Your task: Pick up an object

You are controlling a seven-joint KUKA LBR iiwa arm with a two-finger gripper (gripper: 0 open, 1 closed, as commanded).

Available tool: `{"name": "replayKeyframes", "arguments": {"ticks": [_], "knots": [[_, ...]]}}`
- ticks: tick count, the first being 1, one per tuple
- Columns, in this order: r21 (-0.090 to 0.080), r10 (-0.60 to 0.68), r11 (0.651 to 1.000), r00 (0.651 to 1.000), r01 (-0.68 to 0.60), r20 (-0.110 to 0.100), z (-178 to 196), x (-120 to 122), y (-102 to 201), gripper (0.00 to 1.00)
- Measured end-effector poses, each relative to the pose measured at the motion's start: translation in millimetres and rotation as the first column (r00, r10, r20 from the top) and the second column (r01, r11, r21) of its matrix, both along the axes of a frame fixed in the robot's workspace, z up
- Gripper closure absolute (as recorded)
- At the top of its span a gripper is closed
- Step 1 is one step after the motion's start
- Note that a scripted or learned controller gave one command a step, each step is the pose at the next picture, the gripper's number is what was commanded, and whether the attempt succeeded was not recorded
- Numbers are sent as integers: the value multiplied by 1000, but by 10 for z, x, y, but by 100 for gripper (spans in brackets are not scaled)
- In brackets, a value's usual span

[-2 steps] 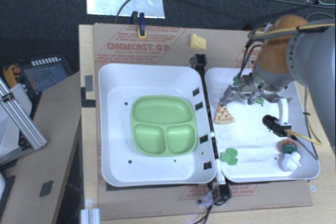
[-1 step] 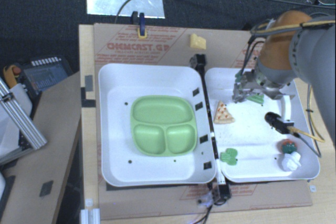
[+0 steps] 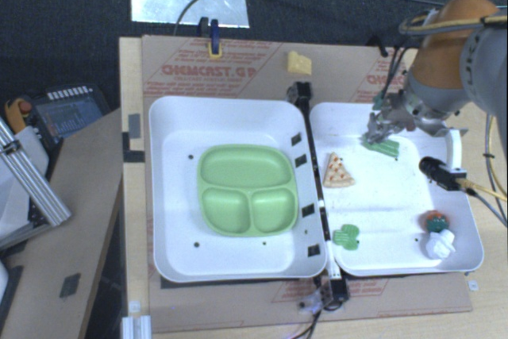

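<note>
My gripper (image 3: 379, 132) hangs low over the far part of the right bin (image 3: 397, 202), right on top of a small green piece (image 3: 386, 147) that lies there. A pizza-slice toy (image 3: 337, 171) rests at that bin's left side. A green toy (image 3: 346, 236) lies near its front left corner. A white and teal toy with a red part (image 3: 436, 234) sits at its front right. The left bin (image 3: 171, 139) holds a green divided plate (image 3: 244, 190).
A yellow block (image 3: 299, 63) lies on the cardboard behind the bins. A black divider (image 3: 309, 171) runs between the two bins. Grey equipment stands off the bench to the left.
</note>
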State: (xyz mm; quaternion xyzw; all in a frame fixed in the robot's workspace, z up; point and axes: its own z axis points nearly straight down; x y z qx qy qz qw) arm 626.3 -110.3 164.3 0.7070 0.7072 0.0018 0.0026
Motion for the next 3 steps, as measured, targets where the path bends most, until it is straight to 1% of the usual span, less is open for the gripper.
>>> {"name": "replayKeyframes", "arguments": {"ticks": [1,2,3], "knots": [[-1,1,1000,1000,-1,1,548,68,-92,100],[1,3,1000,1000,-3,-3,722,77,-91,100],[3,10,1000,1000,-10,-3,809,82,436,100]]}}
